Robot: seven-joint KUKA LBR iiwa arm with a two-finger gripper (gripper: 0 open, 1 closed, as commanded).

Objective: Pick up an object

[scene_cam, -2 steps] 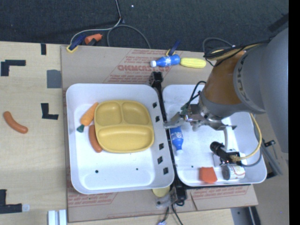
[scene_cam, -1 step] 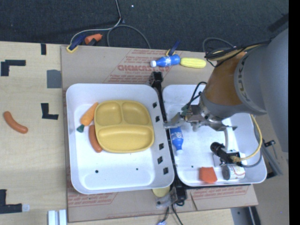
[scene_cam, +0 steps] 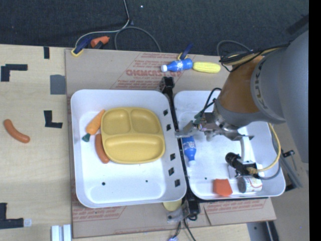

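The likeliest thing to take is the blue tube [scene_cam: 189,149]. It lies flat in the right bin [scene_cam: 210,170], hard by that bin's left wall, about midway between the far and near ends. Its long axis runs roughly far to near, along the wall, with the near end tipped a little to the right.

The hand [scene_cam: 194,128] hangs just to the far side of the tube, a touch to its right, close above the bin floor. Nothing shows in its grip, and whether it is apart or together I cannot tell from this slant. The move turns on this offset: the tube lies nearward of the hand. As I judge it, the hand would need a short shift toward the near edge, then a closing across the tube's narrow width, left to right. The wall crowding the tube's left side looks like the main risk.

Further off, an orange block [scene_cam: 222,187] sits by the near edge of the same bin, well apart from the hand. In the left bin [scene_cam: 125,191] a yellow divided plate [scene_cam: 133,134] has a carrot [scene_cam: 94,123] and a sausage [scene_cam: 101,149] at its left side.
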